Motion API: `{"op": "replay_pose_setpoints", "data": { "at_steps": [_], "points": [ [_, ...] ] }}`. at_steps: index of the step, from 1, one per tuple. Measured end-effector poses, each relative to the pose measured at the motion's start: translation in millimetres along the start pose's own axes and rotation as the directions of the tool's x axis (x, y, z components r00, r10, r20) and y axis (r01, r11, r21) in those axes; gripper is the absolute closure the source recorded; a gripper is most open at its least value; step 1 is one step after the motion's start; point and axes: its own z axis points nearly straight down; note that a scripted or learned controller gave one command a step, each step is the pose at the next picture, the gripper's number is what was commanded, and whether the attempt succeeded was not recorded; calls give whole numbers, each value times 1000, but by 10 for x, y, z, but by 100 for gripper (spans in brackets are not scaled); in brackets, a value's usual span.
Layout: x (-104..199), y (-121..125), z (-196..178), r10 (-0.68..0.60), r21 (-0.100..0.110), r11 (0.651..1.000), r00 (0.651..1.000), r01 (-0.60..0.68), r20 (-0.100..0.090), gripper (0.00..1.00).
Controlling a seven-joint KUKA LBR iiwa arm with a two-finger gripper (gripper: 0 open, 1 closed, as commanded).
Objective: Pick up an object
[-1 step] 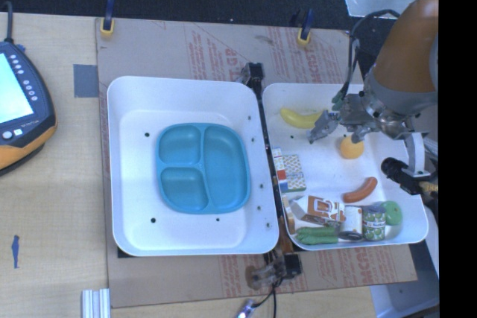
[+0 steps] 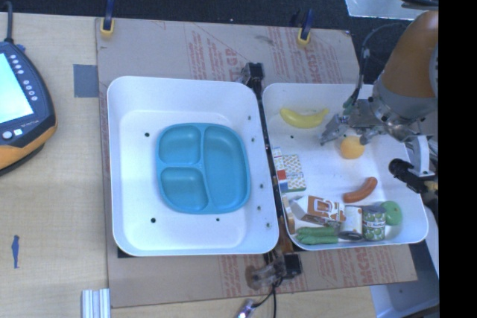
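One target: we are hovering over the orange [image 2: 352, 148], since it is lying apart.
Gripper [image 2: 349, 132]: fingers spreading apart at its twelve o'clock.

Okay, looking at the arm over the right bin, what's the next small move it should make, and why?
Probably lower the gripper a little toward the small orange ball. It hovers just above the ball in the right bin, nothing is between its fingers, and the banana lies off to the side.

You see bright, even light from above, strong white glare on both bins [image 2: 119, 160], soft shadows, and slightly blurred detail.
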Motion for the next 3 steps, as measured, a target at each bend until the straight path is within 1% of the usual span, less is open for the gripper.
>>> {"op": "replay_pose_setpoints", "data": {
  "at_steps": [1, 2, 3],
  "points": [
    [-260, 48, 451, -1, 0, 1000, 1000, 1, -1, 0],
    [128, 490, 191, 0, -3, 1000, 1000, 0, -3, 0],
    [-236, 239, 470, 0, -1, 1000, 1000, 0, -1, 0]
  ]
}}
